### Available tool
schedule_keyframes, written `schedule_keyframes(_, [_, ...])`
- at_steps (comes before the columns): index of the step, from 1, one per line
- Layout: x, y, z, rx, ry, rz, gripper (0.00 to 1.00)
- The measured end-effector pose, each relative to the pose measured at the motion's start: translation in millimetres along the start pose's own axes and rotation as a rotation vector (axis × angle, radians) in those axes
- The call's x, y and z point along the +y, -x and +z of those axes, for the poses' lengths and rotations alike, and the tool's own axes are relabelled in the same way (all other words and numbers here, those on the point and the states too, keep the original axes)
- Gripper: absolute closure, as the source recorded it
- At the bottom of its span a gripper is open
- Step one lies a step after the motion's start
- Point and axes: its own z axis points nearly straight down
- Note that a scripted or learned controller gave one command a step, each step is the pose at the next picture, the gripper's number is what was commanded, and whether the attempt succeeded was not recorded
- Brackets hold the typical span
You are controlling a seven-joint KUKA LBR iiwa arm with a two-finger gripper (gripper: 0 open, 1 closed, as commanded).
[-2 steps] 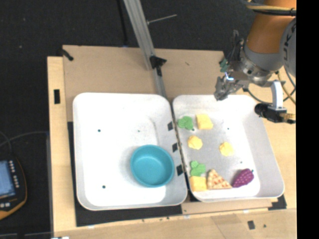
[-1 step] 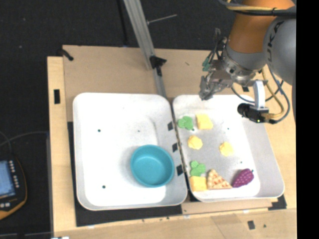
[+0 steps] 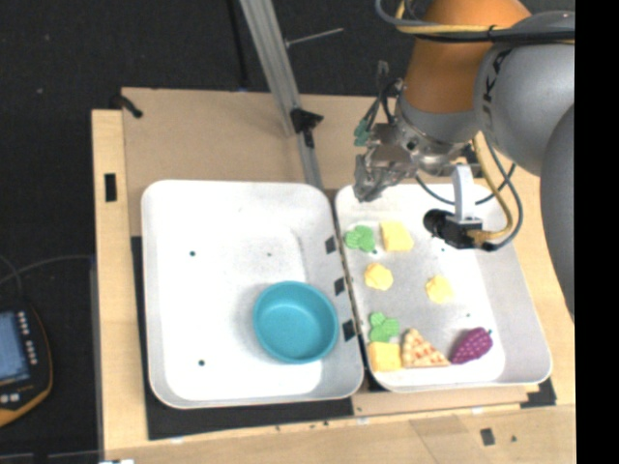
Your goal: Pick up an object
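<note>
A pale wooden worktop (image 3: 232, 114) stands against a dark floor and carries two shallow white bins side by side. The left bin (image 3: 193, 220) holds a blue bowl (image 3: 293, 321) toward its 5 o'clock corner. The right bin (image 3: 503, 288) holds small toy foods: a green leafy piece (image 3: 361, 239) and a yellow block (image 3: 396, 237) near 11 o'clock; a yellow piece (image 3: 378, 277) left of centre; another yellow piece (image 3: 439, 288) at centre; a second green piece (image 3: 383, 328) above a yellow cube (image 3: 384, 357) at 7 o'clock; a pizza slice (image 3: 422, 350) just beside that cube; and a purple grape bunch (image 3: 471, 344) at 5 o'clock. The grey arm with its orange band (image 3: 455, 46) enters from 2 o'clock. Its end effector (image 3: 370, 184) hangs over the right bin's 11 o'clock corner, just above the green leafy piece, nothing visible between its fingers; whether they are apart or together cannot be told. A slanted metal pole (image 3: 276, 61) rises at 12 o'clock.
</note>
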Motion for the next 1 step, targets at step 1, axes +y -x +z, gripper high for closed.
schedule_keyframes(1, [-2.3,-52.4,22.2,-0.001,-0.002,0.001,1.0])
